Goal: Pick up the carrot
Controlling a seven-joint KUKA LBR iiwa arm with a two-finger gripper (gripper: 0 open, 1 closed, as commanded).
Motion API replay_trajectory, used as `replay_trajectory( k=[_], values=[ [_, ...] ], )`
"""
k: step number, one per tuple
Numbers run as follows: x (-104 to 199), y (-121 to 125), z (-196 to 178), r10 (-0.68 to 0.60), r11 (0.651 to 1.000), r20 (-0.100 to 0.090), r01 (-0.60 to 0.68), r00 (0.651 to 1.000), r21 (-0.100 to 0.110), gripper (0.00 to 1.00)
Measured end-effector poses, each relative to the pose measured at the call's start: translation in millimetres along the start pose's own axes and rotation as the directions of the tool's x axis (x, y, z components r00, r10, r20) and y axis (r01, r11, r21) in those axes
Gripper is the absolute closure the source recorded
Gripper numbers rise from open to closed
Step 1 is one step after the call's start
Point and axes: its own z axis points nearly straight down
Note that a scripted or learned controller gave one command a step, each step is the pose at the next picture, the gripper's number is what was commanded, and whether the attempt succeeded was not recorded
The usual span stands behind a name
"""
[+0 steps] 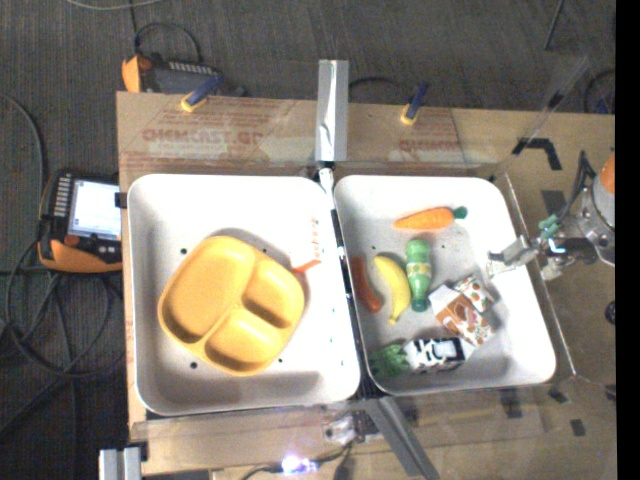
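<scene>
Carrot (428, 218): lying in the right bin (520, 363), up near its far wall, orange body with green top; free of neighbours, with bare white floor all around.
Long axis: close to level across the view, slightly tilted, green top toward the right, pointed tip toward the left.
Gripper (512, 256): poised at the right bin's right rim, reaching in from the right; grips nothing, and whether spread or closed cannot be told at this size and blur.
Key relation: carrot lies to the left of the gripper and a little farther up the view, well apart; green top is the nearer end.
Neighbours: green bottle (418, 273) just below the carrot, upright in the view; yellow banana (392, 285) beside the bottle; red sausage-like piece (364, 284) by the bin's left wall; printed carton (466, 312) and a black-and-white item (437, 352) lower down.
Left bin (140, 368): holds a yellow divided plate (233, 303); no part in this pick.
Worktop (230, 133): brown board under both bins.
Stage, as a judgement: approach only, pick not yet begun.
Next move, as a judgement: travel left and slightly up the view, then close across the carrot's short width, fingers square to the long axis.
Risk, as a judgement: little room between carrot and far wall; bottle cap close below.
</scene>
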Motion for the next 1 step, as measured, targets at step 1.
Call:
replay_trajectory(
  k=[1],
  values=[
    [-6.0, 51.3, 75.5, 0.034, 0.999, 0.002, -0.034, 0.999, 0.001, 0.00]
  ],
)
